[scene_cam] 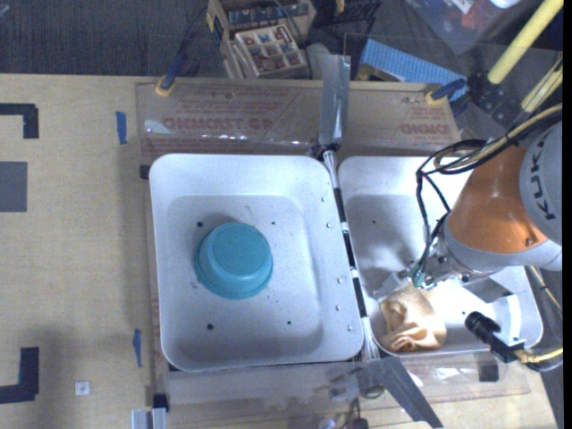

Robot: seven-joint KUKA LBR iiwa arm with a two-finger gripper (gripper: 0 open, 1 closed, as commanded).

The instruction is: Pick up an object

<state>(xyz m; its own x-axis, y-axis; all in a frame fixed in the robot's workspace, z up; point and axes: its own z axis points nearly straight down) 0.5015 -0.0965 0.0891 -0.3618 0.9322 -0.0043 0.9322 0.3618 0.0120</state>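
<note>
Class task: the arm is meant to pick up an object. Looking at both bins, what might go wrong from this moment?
1. The tan crumpled object lies in the right bin's near corner, against the walls, so the pincer may struggle to get around it.
2. It looks soft and may slip or deform.
3. The blue bowl sits upside down in the left bin, offering little edge to grip.
</note>
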